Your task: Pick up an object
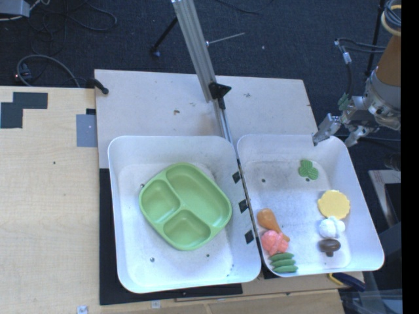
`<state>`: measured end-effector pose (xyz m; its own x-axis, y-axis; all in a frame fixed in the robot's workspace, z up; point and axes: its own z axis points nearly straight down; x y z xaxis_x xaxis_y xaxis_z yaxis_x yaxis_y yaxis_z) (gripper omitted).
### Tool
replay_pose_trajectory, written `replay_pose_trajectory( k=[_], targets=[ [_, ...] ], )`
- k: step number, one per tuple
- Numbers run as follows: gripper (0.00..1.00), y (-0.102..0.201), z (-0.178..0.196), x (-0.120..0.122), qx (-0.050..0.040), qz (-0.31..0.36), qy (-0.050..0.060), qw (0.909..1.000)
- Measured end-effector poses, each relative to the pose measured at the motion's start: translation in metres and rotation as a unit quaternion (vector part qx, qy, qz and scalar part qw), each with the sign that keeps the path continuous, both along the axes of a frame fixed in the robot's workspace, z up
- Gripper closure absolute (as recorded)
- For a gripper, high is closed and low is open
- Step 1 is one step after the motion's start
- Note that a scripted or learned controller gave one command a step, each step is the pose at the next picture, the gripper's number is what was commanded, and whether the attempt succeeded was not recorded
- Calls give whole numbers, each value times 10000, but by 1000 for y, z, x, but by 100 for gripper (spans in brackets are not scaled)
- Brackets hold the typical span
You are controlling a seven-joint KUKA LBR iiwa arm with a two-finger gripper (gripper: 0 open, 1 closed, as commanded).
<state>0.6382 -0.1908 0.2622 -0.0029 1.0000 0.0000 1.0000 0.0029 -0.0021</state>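
From above, the gripper [337, 128] hangs over the right bin's [366, 195] far corner, fingers spread and empty. The nearest pickable, a green piece [308, 169], lies just below-left; descending here, a finger could strike the rim instead.

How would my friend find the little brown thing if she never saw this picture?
Look at the right bin, the one without the green tray. Go down its right side past the yellow disc and the white ball. Just below the ball sits the mushroom, the one dark brown piece among brighter toys.
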Motion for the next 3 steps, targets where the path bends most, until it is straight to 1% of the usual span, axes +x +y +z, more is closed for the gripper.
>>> replay_pose_trajectory(
  k=[1,2,3],
  targets=[
    [0,0,0,0,0,7,3,10000],
    [0,7,-50,7,7,6,20,10000],
    [0,14,-110,0,11,-2,30,10000]
  ],
)
